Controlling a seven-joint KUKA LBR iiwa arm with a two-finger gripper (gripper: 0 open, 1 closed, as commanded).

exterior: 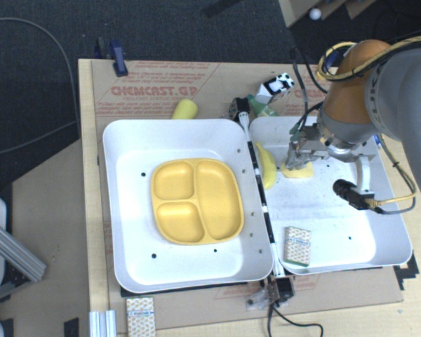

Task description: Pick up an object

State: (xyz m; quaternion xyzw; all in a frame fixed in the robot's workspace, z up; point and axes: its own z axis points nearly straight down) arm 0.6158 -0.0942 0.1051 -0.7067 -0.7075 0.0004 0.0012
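My gripper [295,159] points down into the right bin [351,248], near its back left corner. Its tip sits right over a small pale yellow object [301,172] on the bin floor, touching it or nearly so. A yellow banana-shaped piece [267,168] lies against the bin's left wall, just left of the gripper. A small printed packet [297,245] lies near the front left corner of the same bin. The left bin [126,146] holds a yellow divided plate [196,200].
The grey arm with its orange band [351,83] covers the right bin's back right part, and a black cable fitting [351,192] hangs over the bin's middle. Behind the bins lie a yellow object [184,109] and a black, white and green item [266,93].
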